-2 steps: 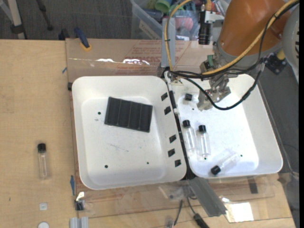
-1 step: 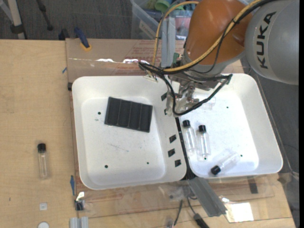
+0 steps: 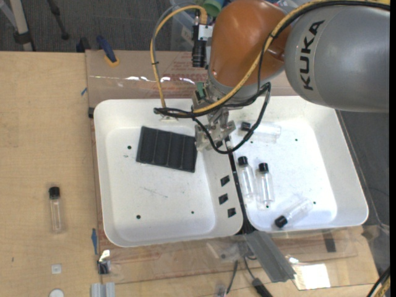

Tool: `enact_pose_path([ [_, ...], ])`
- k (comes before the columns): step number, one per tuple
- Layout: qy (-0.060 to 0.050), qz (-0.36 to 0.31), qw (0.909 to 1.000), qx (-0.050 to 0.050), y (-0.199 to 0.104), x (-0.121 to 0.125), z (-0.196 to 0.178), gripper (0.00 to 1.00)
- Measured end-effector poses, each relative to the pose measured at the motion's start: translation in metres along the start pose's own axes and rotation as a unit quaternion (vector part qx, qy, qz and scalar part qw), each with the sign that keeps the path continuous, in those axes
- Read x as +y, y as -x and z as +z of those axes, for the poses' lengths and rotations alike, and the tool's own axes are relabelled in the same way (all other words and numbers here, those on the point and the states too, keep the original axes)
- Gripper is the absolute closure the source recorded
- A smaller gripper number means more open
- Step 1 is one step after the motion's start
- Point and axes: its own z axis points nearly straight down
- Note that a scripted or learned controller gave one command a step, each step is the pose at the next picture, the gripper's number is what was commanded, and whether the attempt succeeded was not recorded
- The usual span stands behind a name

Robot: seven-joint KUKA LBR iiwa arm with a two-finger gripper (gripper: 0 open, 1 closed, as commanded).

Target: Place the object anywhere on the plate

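Claw beside dark ribbed rectangular plate.

The plate lies in the left bin — three vials in the right bin.

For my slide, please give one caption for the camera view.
KUKA arm's gripper over the bins' divider, beside the black plate; vials lie in the right bin.

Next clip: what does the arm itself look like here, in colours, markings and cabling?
The arm is a thick grey tube with KUKA in black letters on its side. An orange dome caps it above the wrist. A yellow cable loops out to the left beside a black cable running down to the small metal claw. A black cylindrical fitting sits beside the dome.
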Motion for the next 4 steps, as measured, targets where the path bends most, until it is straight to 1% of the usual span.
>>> enact_pose_path([
  [1,0.001,0.153,0.9882,0.001,0.046,0.001,0.033,1.0],
  [2,0.001,0.318,0.9482,0.002,0.076,0.023,0.094,1.0],
  [3,0.002,0.662,0.7499,0.002,0.057,-0.031,0.103,1.0],
  [4,-0.002,0.763,0.6465,0.001,0.103,-0.038,0.062,1.0],
])
